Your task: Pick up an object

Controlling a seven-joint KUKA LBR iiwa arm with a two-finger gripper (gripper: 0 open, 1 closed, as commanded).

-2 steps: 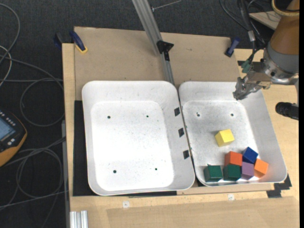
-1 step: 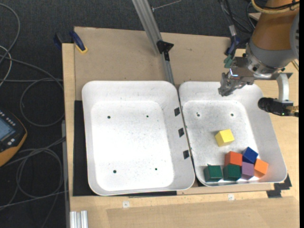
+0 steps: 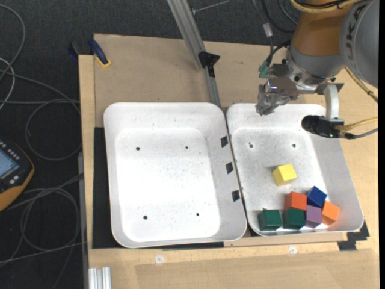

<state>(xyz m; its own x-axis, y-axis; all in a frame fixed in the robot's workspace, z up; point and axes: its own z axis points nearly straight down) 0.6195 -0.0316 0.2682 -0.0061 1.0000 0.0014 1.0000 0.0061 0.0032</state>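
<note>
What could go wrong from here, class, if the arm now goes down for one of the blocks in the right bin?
1. Most blocks crowd the near corner of the right bin; reaching for the red block may nudge the purple block or dark green blocks.
2. That cluster lies against the bin wall, which the gripper might strike.
3. The yellow block lies apart, so it looks safest, though it sits turned at an angle.
</note>
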